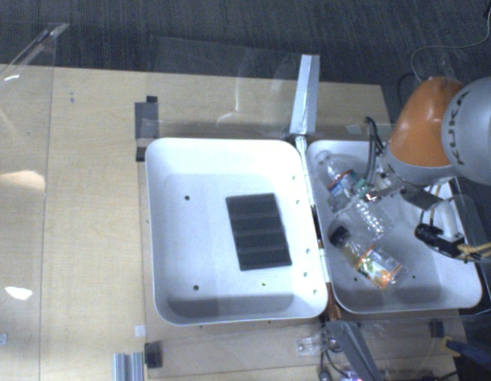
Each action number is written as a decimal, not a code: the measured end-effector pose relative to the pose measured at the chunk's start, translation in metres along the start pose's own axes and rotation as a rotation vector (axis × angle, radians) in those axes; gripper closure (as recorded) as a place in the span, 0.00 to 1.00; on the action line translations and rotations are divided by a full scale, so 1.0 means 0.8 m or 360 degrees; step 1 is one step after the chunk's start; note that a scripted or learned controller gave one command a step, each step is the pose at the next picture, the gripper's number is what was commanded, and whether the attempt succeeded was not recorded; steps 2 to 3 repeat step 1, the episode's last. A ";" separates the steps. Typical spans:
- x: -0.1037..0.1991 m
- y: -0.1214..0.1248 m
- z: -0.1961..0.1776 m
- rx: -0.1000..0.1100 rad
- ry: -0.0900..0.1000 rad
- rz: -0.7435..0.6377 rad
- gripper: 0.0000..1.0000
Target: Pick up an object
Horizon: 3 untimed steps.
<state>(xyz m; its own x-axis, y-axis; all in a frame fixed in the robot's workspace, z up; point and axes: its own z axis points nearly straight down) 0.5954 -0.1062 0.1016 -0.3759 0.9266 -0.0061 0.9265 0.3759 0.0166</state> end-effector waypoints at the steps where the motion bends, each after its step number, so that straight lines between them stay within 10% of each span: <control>1: 0.018 0.078 -0.097 0.0077 0.0015 -0.0172 1.00; 3: 0.018 0.078 -0.097 0.0077 0.0015 -0.0172 1.00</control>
